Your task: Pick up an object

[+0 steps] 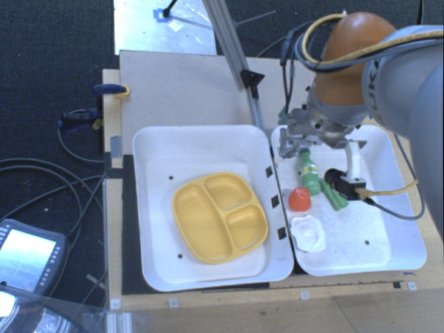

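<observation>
While the grey arm (pixel 409 75) reaches in from the right with its orange band (pixel 354 40) above the wrist, the gripper (pixel 305 146) hangs over the far left part of the right bin (pixel 388 248), close to the wall that this bin shares with its neighbour. Whether anything sits between its fingers cannot be told from this angle, since the wrist and its metal mount cover them from above.

Just below the gripper, inside the right bin, a green bottle (pixel 309 173) lies with its neck pointing toward the gripper; its top end is at or under the gripper, and contact cannot be judged. Nearer the front edge of the right bin than the bottle, and almost touching its lower end, sits a small orange-red cup (pixel 300 200). Nearer still to the front edge rests a small white dish (pixel 308 233), close to the shared wall. To the right of the bottle, a darker green piece (pixel 336 198) lies at a slant, partly under a black fitting (pixel 341 183) from which a yellow cable (pixel 395 193) runs off toward the right bin's right side.

On the other side of the shared wall, the left bin (pixel 159 158) holds a yellow divided tray (pixel 218 217), lying flat and turned at an angle, with three compartments showing.
</observation>
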